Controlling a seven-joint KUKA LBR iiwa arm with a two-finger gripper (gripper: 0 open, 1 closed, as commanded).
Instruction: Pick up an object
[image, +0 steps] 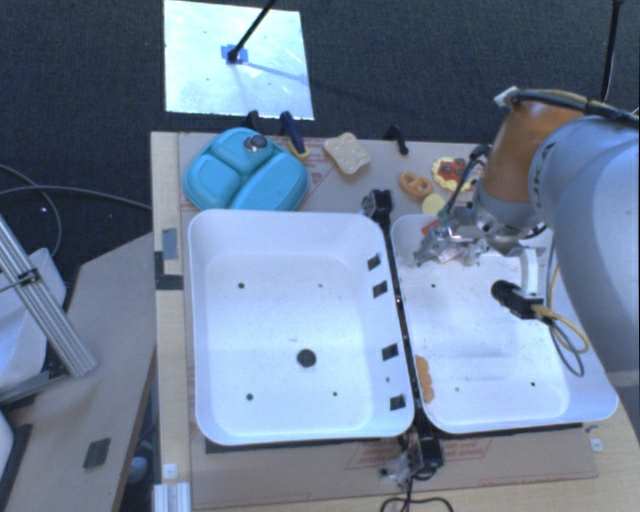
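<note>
Robot lab, bench (170, 300), twin white bins (215, 330)

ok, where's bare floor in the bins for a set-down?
Left bin: open all around the dark disc. Right bin: middle and near half bare, bar the orange piece at the divider. Crowded at its far end under the tool.
</note>
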